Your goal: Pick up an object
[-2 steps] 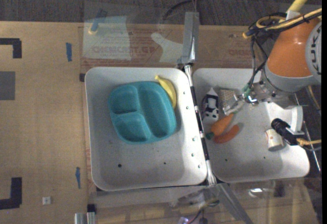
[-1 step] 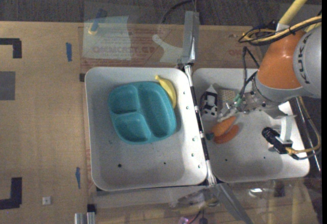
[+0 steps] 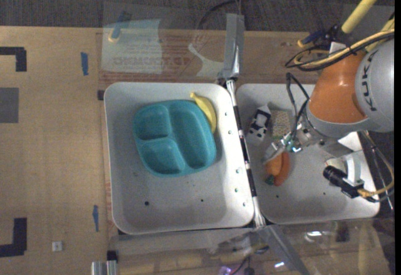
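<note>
- Two white bins sit side by side: the left bin point(image 3: 125, 205) and the right bin point(image 3: 313, 205).
- One teal divided plate point(image 3: 174, 137) with three compartments lies in the left bin, and one banana point(image 3: 207, 109) touches the plate's far right rim.
- One black-and-white toy point(image 3: 259, 123) lies in the right bin.
- One carrot point(image 3: 280, 168) lies near the right bin's left wall.
- The gripper point(image 3: 289, 144) hovers just above the carrot; its state cannot be told.
- The arm point(image 3: 369, 89) reads "KUK".
</note>
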`<state>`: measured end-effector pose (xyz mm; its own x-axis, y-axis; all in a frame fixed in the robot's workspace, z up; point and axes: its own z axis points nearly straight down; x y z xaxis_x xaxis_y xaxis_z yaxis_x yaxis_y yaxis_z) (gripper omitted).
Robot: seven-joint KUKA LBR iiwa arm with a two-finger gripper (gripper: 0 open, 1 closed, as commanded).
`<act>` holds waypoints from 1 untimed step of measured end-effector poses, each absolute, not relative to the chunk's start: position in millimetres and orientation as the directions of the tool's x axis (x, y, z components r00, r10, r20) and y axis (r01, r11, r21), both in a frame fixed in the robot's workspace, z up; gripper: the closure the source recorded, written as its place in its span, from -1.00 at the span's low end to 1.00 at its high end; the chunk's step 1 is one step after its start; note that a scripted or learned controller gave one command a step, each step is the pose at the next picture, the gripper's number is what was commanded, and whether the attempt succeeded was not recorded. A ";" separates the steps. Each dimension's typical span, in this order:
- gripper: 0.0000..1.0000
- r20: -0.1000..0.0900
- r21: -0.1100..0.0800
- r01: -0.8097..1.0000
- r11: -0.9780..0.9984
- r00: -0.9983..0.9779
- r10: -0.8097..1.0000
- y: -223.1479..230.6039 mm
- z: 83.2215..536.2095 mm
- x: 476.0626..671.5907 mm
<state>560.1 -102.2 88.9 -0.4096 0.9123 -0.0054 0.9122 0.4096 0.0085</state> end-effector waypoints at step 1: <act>1.00 -0.011 0.015 0.916 0.402 -0.401 0.916 -107.6 100.8 561.8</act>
